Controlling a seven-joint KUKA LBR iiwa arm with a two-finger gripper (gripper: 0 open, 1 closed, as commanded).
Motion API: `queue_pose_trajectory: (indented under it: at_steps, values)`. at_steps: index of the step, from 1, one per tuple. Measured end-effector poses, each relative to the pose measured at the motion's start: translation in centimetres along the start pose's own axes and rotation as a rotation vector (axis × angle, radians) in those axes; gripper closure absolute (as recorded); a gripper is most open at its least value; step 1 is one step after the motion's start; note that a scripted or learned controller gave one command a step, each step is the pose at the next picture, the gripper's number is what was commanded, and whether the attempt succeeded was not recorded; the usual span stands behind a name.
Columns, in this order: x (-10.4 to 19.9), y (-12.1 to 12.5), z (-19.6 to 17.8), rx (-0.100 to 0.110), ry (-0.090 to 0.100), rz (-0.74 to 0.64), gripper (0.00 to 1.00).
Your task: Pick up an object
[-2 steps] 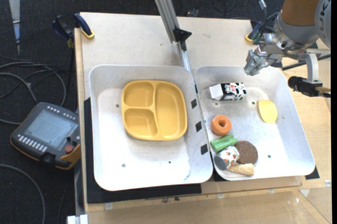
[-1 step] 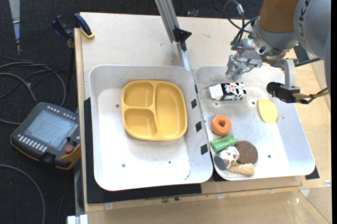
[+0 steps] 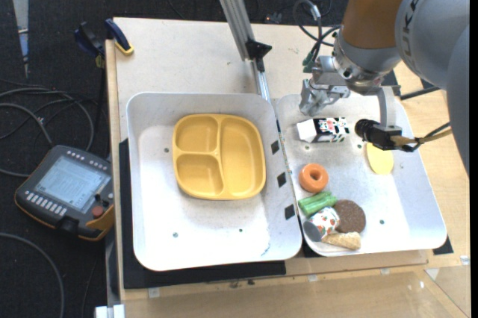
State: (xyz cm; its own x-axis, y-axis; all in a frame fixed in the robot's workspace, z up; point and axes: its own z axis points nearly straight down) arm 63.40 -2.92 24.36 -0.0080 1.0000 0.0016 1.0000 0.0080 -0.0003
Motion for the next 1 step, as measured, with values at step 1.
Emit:
queue_pose_trajectory:
  at_steps: [1]
  values:
    - [5.42, -0.44, 0.95, 0.001, 0.000, 0.000, 1.00]
